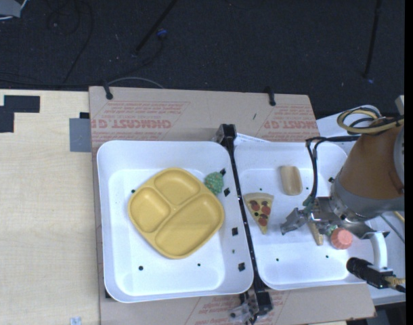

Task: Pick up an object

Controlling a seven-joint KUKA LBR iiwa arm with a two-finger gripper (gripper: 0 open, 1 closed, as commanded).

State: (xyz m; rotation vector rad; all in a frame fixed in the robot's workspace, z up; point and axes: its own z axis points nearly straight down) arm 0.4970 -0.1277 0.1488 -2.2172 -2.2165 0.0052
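I see my gripper (296,221) spread wide with nothing between its fingers, low in the right bin (288,276) beside the pizza slice (260,211).

A dark floor (193,32), perhaps carpeted, is seen beyond the surface, crossed by loose cables (159,19). A pale wooden top (37,215) is laid at left, with printed cardboard (193,117) spread beside it.

Pizza slice (260,211) lies flat in the right bin, tip pointing down; tan bread piece (290,179) sits near it. Green broccoli (214,180) touches the yellow tray (176,212).
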